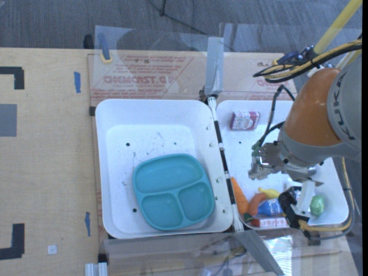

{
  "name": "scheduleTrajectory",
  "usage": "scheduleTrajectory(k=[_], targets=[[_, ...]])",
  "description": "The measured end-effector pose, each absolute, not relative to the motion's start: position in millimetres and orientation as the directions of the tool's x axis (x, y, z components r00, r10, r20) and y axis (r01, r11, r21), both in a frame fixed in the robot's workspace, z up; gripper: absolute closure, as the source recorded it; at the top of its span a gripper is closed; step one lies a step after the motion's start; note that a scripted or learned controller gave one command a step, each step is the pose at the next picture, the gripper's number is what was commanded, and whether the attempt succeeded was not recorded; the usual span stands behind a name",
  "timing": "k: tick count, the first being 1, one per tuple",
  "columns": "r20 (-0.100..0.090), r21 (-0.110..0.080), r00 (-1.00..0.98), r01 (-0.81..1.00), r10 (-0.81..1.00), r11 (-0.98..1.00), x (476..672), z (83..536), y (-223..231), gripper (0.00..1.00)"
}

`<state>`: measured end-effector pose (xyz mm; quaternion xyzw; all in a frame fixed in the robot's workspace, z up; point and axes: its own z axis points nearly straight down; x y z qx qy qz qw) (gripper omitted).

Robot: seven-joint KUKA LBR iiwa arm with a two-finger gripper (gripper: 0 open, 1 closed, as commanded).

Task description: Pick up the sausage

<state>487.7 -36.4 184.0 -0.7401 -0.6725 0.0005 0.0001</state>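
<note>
Grey-and-orange arm [313, 119] overhangs the right bin [237, 148]. A teal plate [172, 190] lies in the left bin [115, 119]. At lower right, the reddish sausage [257, 202] lies between a carrot [238, 194] and a yellow piece [269, 192], just below the jaws. I cannot tell whether they are open or closed.

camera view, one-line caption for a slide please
Arm hovers over toy food at the near end of the right bin; a teal plate lies in the left bin.

Teal plate [171, 191]; orange carrot [239, 196]; carton [245, 120] seemingly pink-and-white.
</note>
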Motion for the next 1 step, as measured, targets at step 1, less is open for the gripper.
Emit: scheduleTrajectory(k=[1], targets=[[-0.002,-0.002,0.315,0.949,0.949,-0.315,493.0,300.1,142.2,1.00]])
